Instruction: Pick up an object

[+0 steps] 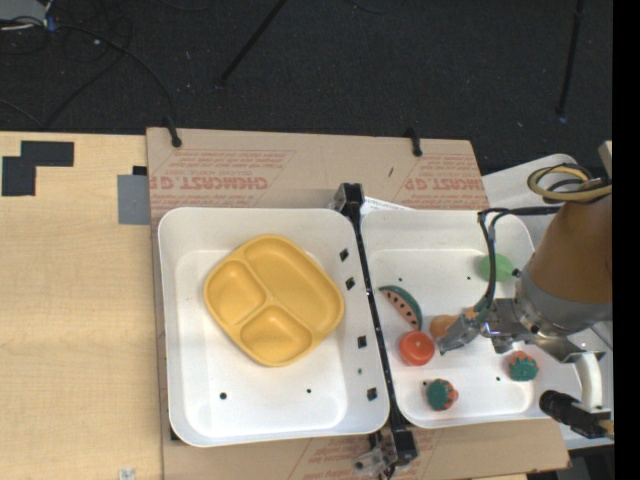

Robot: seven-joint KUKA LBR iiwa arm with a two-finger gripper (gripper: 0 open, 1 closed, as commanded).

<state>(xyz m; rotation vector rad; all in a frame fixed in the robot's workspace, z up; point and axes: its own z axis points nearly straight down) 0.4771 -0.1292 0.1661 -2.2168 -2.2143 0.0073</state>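
My gripper (458, 333) hangs low over the right bin (450, 238), with the arm's orange band (575, 253) above it at the right. Just left of the gripper lies a small orange piece (440, 325), touching or very close to its tip. A red tomato (417, 347) sits just below and left of that. Farther left lies a watermelon slice (403, 306). Near the bin's front edge is a teal and orange toy (440, 394). A green and red toy (522, 367) rests under the wrist. A green object (491, 266) peeks out behind the arm's cable.
The left bin (190, 368) holds a yellow divided plate (273, 298). A black divider (365, 308) runs between the two bins. Cables loop off the arm at the right. A wooden bench top stretches to the left.
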